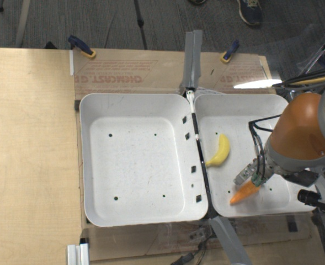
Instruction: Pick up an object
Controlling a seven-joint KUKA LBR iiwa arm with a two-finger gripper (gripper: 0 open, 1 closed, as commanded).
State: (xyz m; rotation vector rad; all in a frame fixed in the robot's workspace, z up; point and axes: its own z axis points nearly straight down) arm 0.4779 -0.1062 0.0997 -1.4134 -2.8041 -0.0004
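Mirrored red "CHEMCAST GP" lettering on cardboard (118, 73), claw (252, 176) over carrot (244, 192)

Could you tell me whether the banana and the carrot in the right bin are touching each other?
Apart. The camera view shows bare white bin floor between the banana and the carrot.

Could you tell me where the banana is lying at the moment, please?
The banana lies in the right bin, near its left wall beside the divider between the bins. The carrot and the gripper are to its lower right.
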